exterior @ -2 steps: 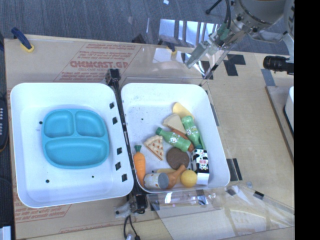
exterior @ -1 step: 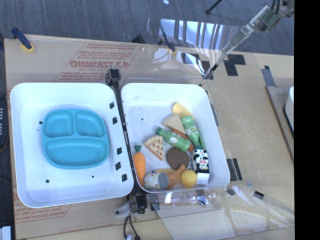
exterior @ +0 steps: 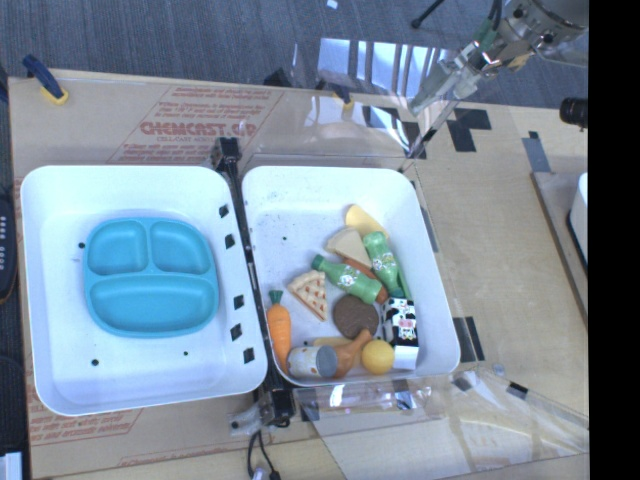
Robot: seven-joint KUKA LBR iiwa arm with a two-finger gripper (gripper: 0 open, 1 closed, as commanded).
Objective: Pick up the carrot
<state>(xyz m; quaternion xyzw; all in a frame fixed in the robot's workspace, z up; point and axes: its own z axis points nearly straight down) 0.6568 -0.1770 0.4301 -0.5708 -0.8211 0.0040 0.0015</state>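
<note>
The carrot [exterior: 279, 332] is seen lying at the lower left of the right-hand bin [exterior: 300, 198], while the claw [exterior: 415, 148], its state impossible to tell, is poised at upper right.

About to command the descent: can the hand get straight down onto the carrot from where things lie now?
Probably yes. The carrot lies uncovered from above, but it hugs the right bin's left wall, and a can touches its lower end, so room is tight.

orange carrot [exterior: 279, 334], upright, right bin's left edge
</note>
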